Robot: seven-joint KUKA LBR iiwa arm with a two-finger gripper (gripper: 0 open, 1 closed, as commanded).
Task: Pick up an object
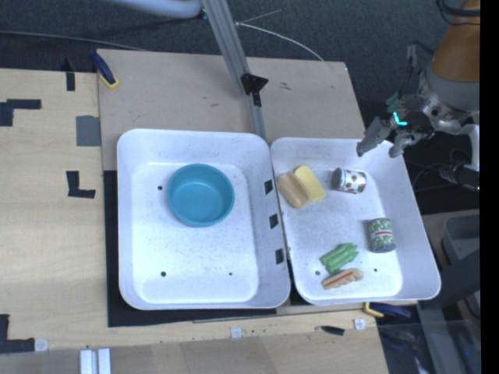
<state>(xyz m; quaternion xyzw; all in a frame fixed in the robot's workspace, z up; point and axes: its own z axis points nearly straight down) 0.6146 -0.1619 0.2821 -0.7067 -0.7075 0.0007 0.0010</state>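
From my station I saw the gripper (383, 141) hanging above the upper right corner of the right bin (414, 209), its two dark fingers (369, 142) spread apart with nothing between them, a small teal light glowing on the wrist behind them. The nearest candidate for the pick was a small can (351, 181) lying on its side just below and left of the fingertips, apart from them; it showed a grey metal end toward the left and a pale label dotted with red. Left of it, a yellow sponge-like block (302, 186) lay tilted, with a tan face along its left side. Lower on the right side of the same bin a second can (380, 234) with a green label and grey top sat near the bin wall. Near the bottom of that bin lay a bunch of green bean-like pods (339, 255), and touching their lower edge an orange, carrot-like piece (342, 278). In the left bin (140, 216) I saw a round blue bowl (201, 194) sitting upright, well apart from everything in the other bin. A grey metal pole (231, 41) crossed the bench (47, 209) above the seam between the two bins.
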